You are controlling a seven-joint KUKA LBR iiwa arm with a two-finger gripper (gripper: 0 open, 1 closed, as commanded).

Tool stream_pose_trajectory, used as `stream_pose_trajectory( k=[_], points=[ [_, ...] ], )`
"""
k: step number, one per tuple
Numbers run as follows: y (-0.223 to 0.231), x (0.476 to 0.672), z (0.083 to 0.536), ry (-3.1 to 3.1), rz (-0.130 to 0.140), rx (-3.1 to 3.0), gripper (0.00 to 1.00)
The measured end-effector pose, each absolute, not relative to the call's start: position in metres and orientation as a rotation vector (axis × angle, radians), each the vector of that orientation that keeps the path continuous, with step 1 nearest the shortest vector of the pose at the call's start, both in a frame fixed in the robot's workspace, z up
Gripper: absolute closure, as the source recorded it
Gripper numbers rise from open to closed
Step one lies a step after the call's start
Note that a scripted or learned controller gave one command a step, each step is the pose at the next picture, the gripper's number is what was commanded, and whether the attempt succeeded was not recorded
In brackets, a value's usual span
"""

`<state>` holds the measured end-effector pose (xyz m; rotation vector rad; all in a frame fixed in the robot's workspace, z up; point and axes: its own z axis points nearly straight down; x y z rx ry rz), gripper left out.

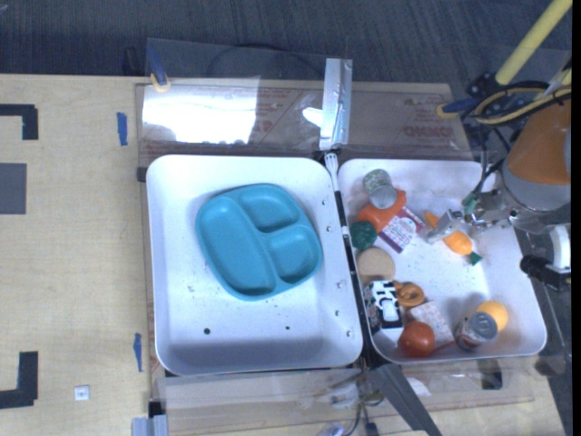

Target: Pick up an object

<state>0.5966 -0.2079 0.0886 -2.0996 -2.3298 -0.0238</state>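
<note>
The right bin [508, 284] holds several small objects. My gripper [448, 227] reaches in from the right, low over the bin's upper middle, under the grey arm with its orange band [543, 153]. Its tip sits right beside a small orange carrot-like piece [460, 242] with a green end. To the left lie a purple-and-white packet [398, 232], an orange bottle [382, 213] and a grey can [379, 187]. I see nothing held in the gripper.
The left bin [172, 316] carries a blue divided plate [260, 239]. Along the right bin's left and front lie a green piece [363, 234], a bun [375, 263], a black-and-white object [386, 303], a red tomato [418, 339], a can [474, 331] and a yellow-orange ball [493, 314].
</note>
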Motion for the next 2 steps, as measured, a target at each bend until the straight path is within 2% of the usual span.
stream_pose_trajectory(
  k=[1, 2],
  points=[
    [-0.211, 0.597, 0.099, -2.335, -0.016, -2.106, 1.00],
    [-0.172, 0.598, 0.200, -2.295, -0.009, -2.159, 1.00]
  ],
)
